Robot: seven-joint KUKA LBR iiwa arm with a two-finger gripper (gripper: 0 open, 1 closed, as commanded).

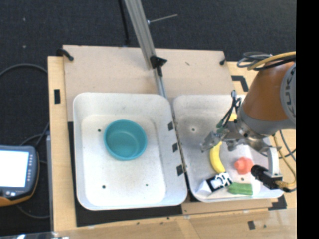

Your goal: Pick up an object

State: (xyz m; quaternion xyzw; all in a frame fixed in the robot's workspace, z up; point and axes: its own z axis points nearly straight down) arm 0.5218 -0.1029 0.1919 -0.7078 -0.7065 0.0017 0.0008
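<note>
The banana lies near the middle of the right bin, its long axis running roughly front to back, and it looks like the likeliest target because the claw hangs right over its upper end. Whether the claw is wide or narrow I cannot tell from this angle, since the wrist and its cables hide that part. Just right of the banana sits a small red-orange object, and toward the bin's front edge lie a black-and-white item and a green piece, both close to the banana's lower end. The left bin holds 1 teal bowl, well apart from all this. To do the step well, my judgement is that the claw should close across the banana's narrow width, not along its length, and come down nearer its middle than its tip, so the curved fruit does not swing or slip out. The descent should stay clear of the red-orange object beside it. Both bins rest on the tan worktop.
</note>
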